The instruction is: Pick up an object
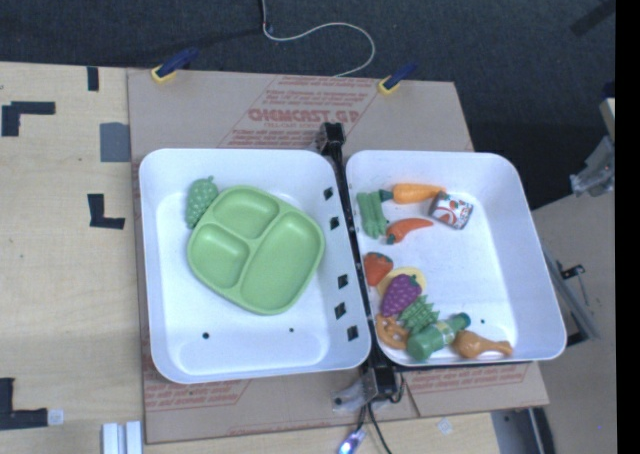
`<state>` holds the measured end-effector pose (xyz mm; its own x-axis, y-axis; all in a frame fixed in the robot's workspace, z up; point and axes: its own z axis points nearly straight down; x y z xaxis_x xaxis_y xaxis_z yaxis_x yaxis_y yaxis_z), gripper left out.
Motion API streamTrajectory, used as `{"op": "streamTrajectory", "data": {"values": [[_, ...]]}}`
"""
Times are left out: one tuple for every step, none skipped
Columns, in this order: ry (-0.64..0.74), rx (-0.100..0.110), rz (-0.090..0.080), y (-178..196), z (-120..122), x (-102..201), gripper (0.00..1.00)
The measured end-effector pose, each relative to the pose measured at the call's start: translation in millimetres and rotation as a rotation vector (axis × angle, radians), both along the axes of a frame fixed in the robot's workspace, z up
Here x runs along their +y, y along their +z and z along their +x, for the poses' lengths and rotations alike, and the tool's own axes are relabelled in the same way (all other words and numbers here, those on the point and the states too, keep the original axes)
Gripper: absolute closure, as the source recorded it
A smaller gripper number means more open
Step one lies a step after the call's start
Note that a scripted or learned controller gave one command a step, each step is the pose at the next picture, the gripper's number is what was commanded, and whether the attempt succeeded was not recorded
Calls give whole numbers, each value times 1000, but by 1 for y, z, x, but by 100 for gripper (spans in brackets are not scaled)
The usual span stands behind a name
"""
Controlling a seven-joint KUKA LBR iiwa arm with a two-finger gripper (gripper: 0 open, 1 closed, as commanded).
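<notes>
The right bin (500,272) holds several toy foods along its left side: an orange carrot (417,192), a small red-and-white can (451,211), a green bean pod (371,213), an orange-red chili (408,229), a red strawberry-like piece (377,267), purple grapes (398,294), a green leafy piece (420,314), a green bottle-shaped toy (435,337) and an orange-brown piece (480,346). The left bin (170,332) holds a green divided plate (256,249) with a green grape bunch (201,199) at its upper left.
Both bins rest on a cardboard sheet (290,112) held by yellow-blue clamps (175,64) on a wooden bench. A white cable (310,34) loops over the dark floor behind. Metal fixtures (592,177) stand at the right.
</notes>
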<state>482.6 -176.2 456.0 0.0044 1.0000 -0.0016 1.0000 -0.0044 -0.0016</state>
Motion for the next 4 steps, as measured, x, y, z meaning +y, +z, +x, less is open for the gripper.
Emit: {"op": "streamTrajectory", "data": {"values": [[2,1,0,-22,1,-29,100],[3,2,1,-51,1,-49,100],[8,-18,-6,88,18,-44,100],[5,-1,1,79,9,-47,100]]}}
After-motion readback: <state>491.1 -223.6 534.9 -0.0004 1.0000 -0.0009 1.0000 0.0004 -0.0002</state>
